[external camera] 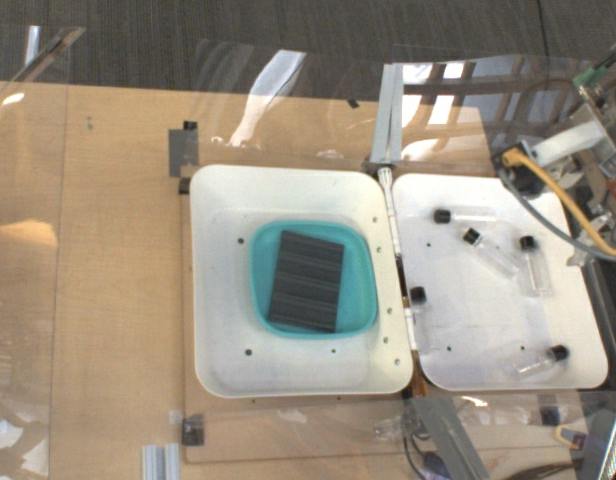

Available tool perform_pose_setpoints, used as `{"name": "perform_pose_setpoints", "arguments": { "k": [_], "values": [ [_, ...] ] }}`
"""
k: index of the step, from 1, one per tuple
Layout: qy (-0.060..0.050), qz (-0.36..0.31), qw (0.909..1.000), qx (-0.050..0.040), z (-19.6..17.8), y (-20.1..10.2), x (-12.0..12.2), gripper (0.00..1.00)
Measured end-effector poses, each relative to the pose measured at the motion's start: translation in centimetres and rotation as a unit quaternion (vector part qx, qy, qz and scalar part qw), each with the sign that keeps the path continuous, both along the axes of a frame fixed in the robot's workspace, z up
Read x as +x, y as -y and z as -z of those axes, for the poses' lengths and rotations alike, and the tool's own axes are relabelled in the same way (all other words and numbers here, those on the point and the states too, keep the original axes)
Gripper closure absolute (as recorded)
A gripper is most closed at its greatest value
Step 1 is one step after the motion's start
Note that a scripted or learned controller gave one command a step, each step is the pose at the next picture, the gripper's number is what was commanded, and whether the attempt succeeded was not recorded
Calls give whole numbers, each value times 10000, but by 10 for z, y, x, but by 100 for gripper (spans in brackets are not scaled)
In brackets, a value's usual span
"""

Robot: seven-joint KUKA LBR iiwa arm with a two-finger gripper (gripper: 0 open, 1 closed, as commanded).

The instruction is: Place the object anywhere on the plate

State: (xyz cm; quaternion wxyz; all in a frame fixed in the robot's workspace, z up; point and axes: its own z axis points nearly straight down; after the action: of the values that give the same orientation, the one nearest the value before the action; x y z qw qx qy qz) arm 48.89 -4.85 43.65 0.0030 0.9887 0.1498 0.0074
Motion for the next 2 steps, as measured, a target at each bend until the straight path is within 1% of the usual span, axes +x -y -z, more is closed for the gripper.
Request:
{"name": "perform_pose_setpoints", "arguments": {
  "k": [1,2],
  "values": [
    [1,469,9989,8,0,20,0,0],
    [2,476,9989,11,0,-14,0,0]
  ]
}}
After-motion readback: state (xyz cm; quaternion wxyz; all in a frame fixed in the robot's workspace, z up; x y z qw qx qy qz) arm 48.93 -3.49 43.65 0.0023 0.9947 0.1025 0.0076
